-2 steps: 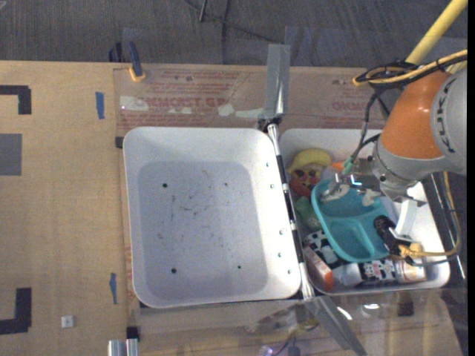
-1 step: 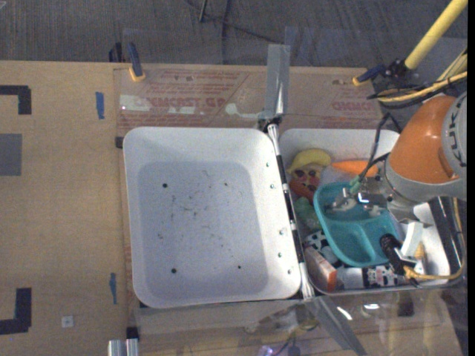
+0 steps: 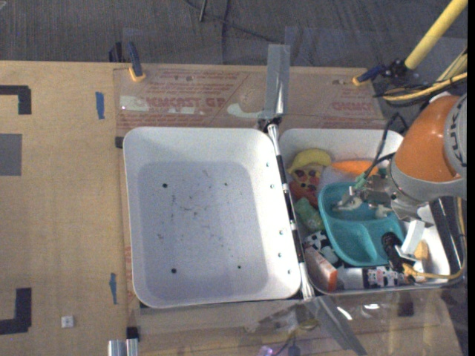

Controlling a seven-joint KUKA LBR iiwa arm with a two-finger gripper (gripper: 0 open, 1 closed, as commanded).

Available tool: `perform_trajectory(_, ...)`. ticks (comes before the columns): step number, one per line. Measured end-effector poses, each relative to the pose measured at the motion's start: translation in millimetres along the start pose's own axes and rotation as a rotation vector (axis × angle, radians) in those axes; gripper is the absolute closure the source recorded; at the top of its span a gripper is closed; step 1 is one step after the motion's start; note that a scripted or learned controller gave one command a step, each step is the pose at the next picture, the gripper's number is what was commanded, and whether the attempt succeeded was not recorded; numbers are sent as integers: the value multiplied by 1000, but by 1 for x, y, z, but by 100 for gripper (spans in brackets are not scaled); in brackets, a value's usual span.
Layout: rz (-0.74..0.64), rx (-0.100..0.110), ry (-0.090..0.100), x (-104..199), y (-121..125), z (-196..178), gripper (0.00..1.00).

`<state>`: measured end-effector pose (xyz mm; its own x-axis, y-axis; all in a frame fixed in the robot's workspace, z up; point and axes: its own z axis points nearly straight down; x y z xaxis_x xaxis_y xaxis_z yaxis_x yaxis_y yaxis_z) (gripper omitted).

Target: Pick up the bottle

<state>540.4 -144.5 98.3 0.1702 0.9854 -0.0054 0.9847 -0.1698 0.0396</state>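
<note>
White bins (image 3: 200, 143), teal dish (image 3: 356, 236), yellow toy (image 3: 312, 158), orange-banded grey arm (image 3: 434, 158).

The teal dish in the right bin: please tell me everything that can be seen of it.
The teal dish is a shallow tray with rounded corners, looking like smooth plastic, with a raised ridge dividing its inside. It lies tilted on top of the clutter in the right bin, open side up. The tool and its cables hang over its upper part and hide some of it. Around it are a yellow toy, a green item at its left edge, and a bottle lying along the bin's near wall just below it.
</note>
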Motion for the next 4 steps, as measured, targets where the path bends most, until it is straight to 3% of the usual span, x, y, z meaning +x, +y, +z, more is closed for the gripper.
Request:
perform_trajectory(1,23,18,2,-30,45,7,0)
perform_trajectory(2,-16,5,2,13,6,2,0)
perform_trajectory(3,5,9,0,30,-2,3,0)
perform_trajectory(4,45,20,1,33,38,6,0)
